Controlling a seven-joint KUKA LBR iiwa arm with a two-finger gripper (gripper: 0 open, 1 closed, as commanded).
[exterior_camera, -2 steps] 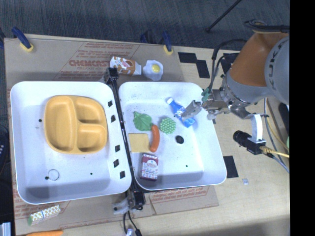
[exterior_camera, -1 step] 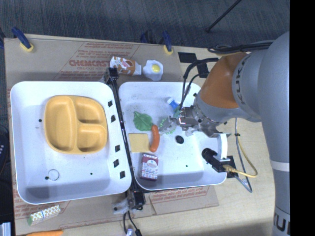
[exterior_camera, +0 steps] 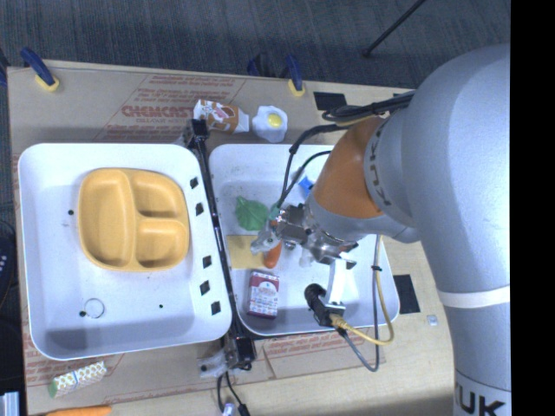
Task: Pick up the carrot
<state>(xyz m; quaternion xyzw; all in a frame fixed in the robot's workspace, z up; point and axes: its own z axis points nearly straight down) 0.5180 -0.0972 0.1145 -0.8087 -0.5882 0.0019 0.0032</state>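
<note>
While its grip unclear, end effector [exterior_camera: 276,232] above carrot [exterior_camera: 272,255]; "KUKA" on arm [exterior_camera: 468,232].

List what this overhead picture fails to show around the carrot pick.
- Small orange carrot: upper part covered by the end effector.
- End effector fingers: too small and cluttered to judge.
- Red rectangular packet: label too small to read.
- Right white bin: right side hidden by grey arm.

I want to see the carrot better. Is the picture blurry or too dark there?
In the camera view, the lighting is even but the picture is slightly soft. The carrot sits half hidden under the gripper, in a little shade. The right bin looks bright white, and the arm is smooth and pale.
</note>
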